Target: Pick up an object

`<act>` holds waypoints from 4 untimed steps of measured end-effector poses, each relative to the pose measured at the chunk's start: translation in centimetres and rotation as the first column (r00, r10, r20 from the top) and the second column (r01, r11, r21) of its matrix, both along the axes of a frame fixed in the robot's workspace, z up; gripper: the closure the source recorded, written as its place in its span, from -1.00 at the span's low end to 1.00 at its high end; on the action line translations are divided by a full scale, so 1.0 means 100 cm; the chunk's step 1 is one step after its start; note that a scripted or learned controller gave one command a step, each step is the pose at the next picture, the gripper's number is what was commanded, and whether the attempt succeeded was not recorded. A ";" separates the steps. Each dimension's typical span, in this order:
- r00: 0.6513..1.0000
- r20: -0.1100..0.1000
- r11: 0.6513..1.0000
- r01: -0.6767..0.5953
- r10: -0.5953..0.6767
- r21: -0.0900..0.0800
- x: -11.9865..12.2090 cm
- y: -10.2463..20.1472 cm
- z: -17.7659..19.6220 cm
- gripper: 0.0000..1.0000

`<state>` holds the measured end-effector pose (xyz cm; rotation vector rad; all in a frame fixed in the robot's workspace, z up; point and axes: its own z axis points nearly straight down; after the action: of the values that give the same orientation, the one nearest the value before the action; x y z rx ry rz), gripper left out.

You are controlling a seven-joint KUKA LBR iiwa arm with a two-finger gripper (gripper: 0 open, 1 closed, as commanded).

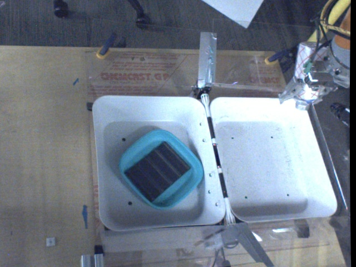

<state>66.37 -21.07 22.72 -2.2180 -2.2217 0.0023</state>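
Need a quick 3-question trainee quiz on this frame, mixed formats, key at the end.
1. True or false: the teal object lies in the left bin.
2. The end effector is: A) over the teal object B) near the right bin's upper right corner C) between the bins.
3. What colour is the teal object's inner face?

Key: 1 true; 2 B; 3 dark grey, ribbed.

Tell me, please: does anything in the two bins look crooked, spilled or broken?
Nothing looks spilled or broken. The blue dish with a dark ribbed insert lies in the left bin, turned at an angle to the bin's walls, so it looks slightly askew. The gripper is at the far right corner of the right bin.
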 end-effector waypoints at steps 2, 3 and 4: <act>0.955 -0.015 0.956 -0.295 0.295 0.001 -0.002 0.037 -0.140 -1.00; 0.906 -0.013 0.906 -0.423 0.423 0.002 -0.001 0.058 -0.140 -1.00; 0.907 -0.013 0.907 -0.421 0.421 0.001 -0.001 0.056 -0.129 1.00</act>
<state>66.26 -15.44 9.78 -1.6832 -2.6411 0.0195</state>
